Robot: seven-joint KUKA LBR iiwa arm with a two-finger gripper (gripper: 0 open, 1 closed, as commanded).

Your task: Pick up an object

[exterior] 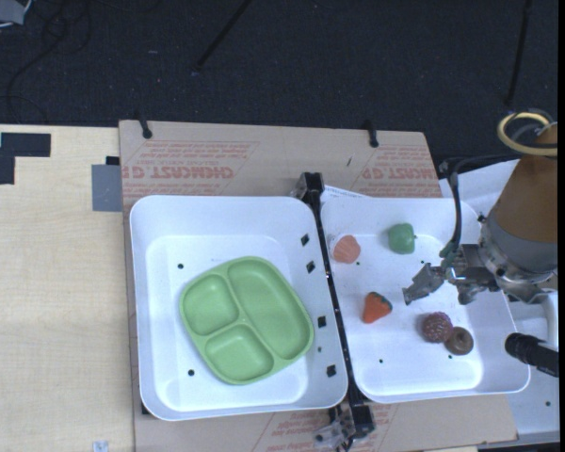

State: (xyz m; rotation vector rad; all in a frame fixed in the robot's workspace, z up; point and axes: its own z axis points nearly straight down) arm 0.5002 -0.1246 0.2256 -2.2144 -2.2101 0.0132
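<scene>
Grey robot arm (532, 210) with an orange band enters from the right edge of the frame, standing above the right bin (433, 391). Its gripper (441, 295) hangs over the right part of that bin, the two dark fingers spread apart with nothing between them.

Just below the gripper lies a dark red bumpy berry (437, 327). It looks round, so no long axis or pointing direction can be told. A brown ring-shaped piece (460, 341) touches it on the lower right.

To the left of the gripper, near the middle of the bin, lies a red strawberry-like piece (377, 307). Its long axis slants, with the green cap toward the upper right and the narrow tip toward the lower left. Further up are a green lump (401, 238) and, near the bin's left wall, an orange-pink lump (347, 249); both look roundish.

At the frame's centre left sits the left bin (137, 299), holding a light green plate (246, 320) with three compartments.
</scene>
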